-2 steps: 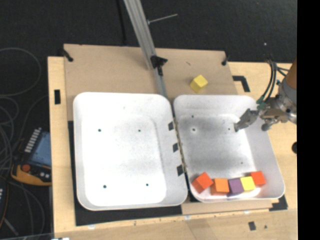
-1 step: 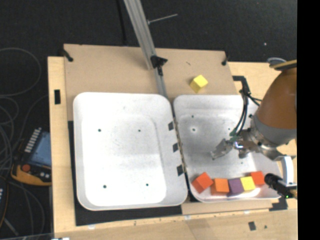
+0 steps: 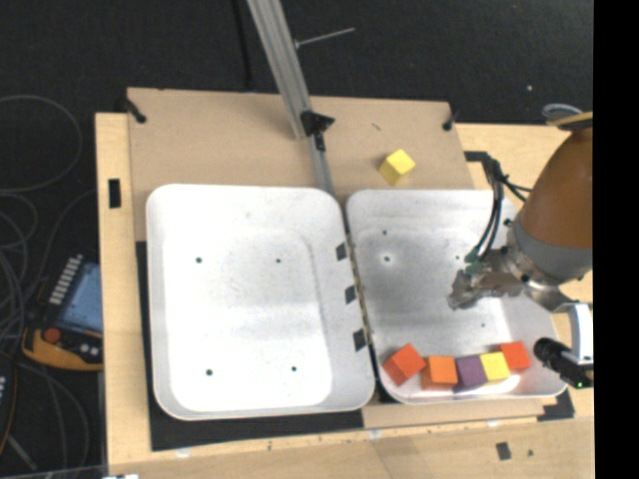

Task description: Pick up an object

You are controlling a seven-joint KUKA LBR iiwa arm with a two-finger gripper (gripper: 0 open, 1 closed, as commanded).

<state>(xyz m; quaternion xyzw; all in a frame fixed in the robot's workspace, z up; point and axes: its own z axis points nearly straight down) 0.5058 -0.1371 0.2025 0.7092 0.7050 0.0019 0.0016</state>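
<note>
Gripper (image 3: 467,289) over right bin (image 3: 419,228) — finger state cannot be told. 5 blocks along near wall; yellow block (image 3: 397,165) on counter (image 3: 399,133).

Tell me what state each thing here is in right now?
hand: over the right bin, nothing seen in it
right bin: holds five blocks along its near edge
red block: tilted, at the row's left end
yellow cube: outside the bins, on the board behind them
left bin: flat on the bench
</note>
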